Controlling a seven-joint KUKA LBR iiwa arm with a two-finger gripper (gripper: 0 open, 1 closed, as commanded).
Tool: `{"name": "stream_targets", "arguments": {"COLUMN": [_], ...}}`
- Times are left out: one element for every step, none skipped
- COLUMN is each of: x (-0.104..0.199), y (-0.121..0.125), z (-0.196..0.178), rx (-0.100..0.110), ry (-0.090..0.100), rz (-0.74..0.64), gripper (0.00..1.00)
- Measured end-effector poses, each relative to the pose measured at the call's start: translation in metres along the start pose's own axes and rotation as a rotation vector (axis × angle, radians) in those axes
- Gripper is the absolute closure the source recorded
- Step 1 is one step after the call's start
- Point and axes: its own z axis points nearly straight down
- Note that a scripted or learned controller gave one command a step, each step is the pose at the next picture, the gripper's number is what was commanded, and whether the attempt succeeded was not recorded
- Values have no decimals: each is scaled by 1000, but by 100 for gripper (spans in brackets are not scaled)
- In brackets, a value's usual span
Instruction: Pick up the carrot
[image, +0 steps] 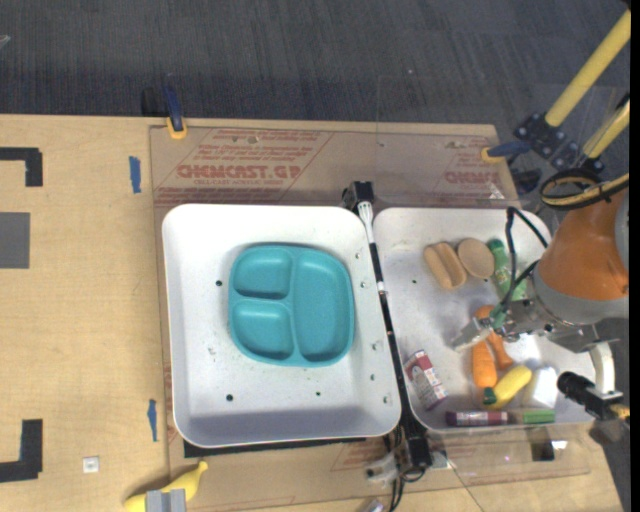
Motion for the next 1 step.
{"name": "stream_targets", "arguments": {"x": [-4], "y": [4], "z": [-14], "rx": [-16], "ry": [-12], "rz": [3], "gripper": [100]}}
